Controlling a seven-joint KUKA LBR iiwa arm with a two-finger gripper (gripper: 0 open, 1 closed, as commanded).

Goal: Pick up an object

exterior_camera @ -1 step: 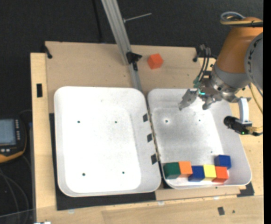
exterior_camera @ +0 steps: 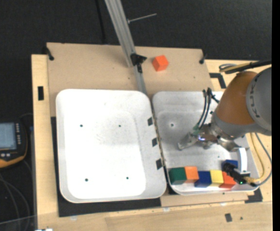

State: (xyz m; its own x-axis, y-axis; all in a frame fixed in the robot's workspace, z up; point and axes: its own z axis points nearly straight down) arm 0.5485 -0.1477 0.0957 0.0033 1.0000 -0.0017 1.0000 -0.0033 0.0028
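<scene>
My claw (exterior_camera: 187,143) hangs low inside the right bin (exterior_camera: 178,105), over bare floor near its middle. Fingers too small and blurred to read; cannot tell whether they stand apart or together. Nothing visible between them.

My arm (exterior_camera: 238,105) comes in from the right, orange band above the wrist, grey housing beyond it, covering the right bin's right side. Cables run down past the wrist toward the claw.

Blocks sit in a row along the right bin's near wall, touching or nearly so: green block (exterior_camera: 177,175) at the left end, then orange block (exterior_camera: 191,173), blue block (exterior_camera: 203,178), yellow block (exterior_camera: 217,177), and a red block (exterior_camera: 227,183) at the right end, partly hidden. All lie nearer the camera than my claw and apart from it; the green one is the closest to it.

One more orange cube (exterior_camera: 160,63) rests outside both bins on the brown board (exterior_camera: 91,66) behind them, well apart from my claw.

Left bin (exterior_camera: 103,143) lies beside the right one, their rims meeting at black clips along the shared edge. A few dark specks mark its floor.

A slanted metal rail (exterior_camera: 123,28) runs from the top of the view down to the junction of the bins. The worktop (exterior_camera: 130,220) is pale wood. A handheld pendant (exterior_camera: 2,141) with a lit screen lies off to the left, clear of the board.
</scene>
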